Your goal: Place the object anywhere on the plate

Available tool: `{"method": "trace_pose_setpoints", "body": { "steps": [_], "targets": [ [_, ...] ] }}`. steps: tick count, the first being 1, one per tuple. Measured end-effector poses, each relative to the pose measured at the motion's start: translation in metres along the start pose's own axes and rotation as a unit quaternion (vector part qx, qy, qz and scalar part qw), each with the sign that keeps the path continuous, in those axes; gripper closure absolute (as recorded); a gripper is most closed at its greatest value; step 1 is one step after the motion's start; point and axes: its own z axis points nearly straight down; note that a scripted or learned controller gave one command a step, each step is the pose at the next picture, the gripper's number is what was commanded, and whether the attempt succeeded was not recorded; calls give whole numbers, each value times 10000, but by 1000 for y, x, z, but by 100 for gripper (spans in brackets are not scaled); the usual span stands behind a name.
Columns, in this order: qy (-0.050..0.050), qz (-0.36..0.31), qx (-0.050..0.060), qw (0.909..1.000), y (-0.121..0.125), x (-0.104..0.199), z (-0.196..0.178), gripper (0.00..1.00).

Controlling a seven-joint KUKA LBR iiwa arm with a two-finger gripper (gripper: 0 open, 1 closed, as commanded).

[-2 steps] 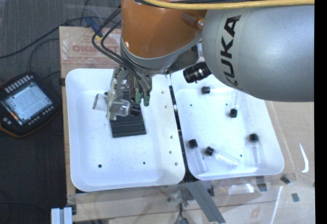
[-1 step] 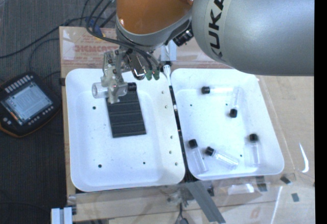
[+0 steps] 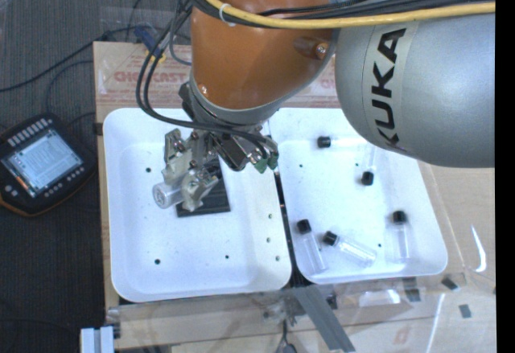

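Note:
A small black square plate (image 3: pixel 211 200) lies in the left white bin (image 3: pixel 137 263), partly hidden under the tool. My gripper (image 3: pixel 190 176) hangs low over the plate's left part, below the big orange wrist band (image 3: pixel 249 30). Its metal body blocks whatever sits beneath it, so I cannot make out a held object. Several clear vials with black caps lie in the right bin (image 3: pixel 426 255), among them one (image 3: pixel 352 248) near the front and one (image 3: pixel 311 244) at the front left.
Other vials lie in the right bin at the back (image 3: pixel 324 141), the middle (image 3: pixel 368 172) and the right (image 3: pixel 400 232). The ridge between the bins (image 3: pixel 283 223) runs just right of the gripper. A handheld control pendant (image 3: pixel 39 164) sits left of the bench.

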Motion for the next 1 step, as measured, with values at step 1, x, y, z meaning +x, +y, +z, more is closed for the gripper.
{"method": "trace_pose_setpoints", "body": {
  "steps": [1],
  "targets": [
    [-1, -2, -2, 10000, 0, 0, 0, 0]
  ]
}}
